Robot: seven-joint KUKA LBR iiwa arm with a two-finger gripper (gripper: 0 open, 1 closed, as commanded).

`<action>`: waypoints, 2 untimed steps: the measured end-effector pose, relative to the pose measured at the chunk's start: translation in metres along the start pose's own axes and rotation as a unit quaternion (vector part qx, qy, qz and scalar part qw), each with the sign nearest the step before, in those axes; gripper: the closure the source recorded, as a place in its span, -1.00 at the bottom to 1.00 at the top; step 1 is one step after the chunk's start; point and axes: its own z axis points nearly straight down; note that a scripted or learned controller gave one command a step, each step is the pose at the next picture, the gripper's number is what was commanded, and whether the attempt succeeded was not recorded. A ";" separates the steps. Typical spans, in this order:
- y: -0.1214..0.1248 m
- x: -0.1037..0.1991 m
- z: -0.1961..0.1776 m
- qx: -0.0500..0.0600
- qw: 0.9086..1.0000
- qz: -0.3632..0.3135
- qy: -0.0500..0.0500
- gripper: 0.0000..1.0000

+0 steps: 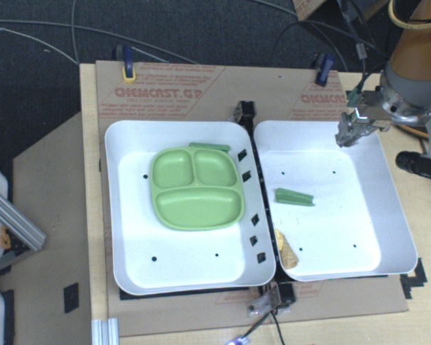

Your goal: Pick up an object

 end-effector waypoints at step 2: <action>0.001 0.053 -0.035 0.003 1.000 -0.002 0.002 1.00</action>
